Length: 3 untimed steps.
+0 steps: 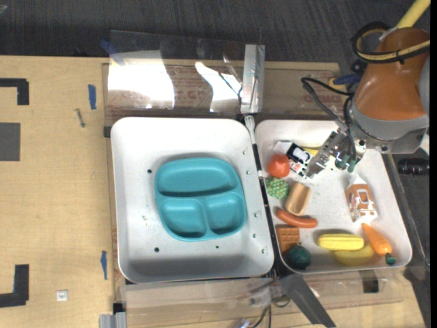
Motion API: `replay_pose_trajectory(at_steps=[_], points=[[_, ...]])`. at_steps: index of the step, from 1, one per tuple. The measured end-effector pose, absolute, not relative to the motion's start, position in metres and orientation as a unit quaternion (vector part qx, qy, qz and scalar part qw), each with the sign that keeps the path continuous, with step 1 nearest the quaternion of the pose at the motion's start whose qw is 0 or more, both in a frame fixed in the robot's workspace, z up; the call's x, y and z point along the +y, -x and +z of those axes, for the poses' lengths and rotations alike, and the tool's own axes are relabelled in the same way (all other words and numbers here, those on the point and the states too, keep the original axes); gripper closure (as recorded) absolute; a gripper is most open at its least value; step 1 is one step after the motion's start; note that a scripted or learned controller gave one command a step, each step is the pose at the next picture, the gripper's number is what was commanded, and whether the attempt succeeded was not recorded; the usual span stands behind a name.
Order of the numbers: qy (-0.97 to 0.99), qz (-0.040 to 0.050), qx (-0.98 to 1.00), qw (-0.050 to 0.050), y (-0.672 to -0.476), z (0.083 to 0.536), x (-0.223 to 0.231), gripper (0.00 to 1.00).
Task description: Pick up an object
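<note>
The right bin [399,203] holds several toy foods. Among them are a red tomato [278,166], a brown cylinder [298,198], a sausage [296,219], a yellow banana [341,242], a carrot [377,240], a white and orange bottle [359,202] and a black and white piece [296,154]. My gripper [317,164] hangs over the upper middle of this bin, just right of the tomato and the black and white piece, pointing down and to the left. I see nothing held in it.
The left bin [130,183] carries a teal divided plate [200,197]. A waffle [288,236], a dark green piece [298,255] and a light green piece [276,187] lie along the right bin's left wall. Cables [328,87] trail behind the arm.
</note>
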<state>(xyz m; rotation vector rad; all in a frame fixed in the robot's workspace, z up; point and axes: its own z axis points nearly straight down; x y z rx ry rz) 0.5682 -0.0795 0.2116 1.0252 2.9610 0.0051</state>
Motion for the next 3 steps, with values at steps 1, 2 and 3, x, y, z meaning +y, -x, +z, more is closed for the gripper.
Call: replay_pose_trajectory(at_steps=[1, 2, 3], points=[[-0.381, 0.0011, 0.925, 0.001, -0.607, 0.184, -0.005, 1.0], [-0.398, 0.0014, 0.917, 0.005, -0.643, 0.253, -0.023, 1.0], [-0.343, 0.0009, 0.939, 0.004, -0.645, 0.256, 0.011, 1.0]])
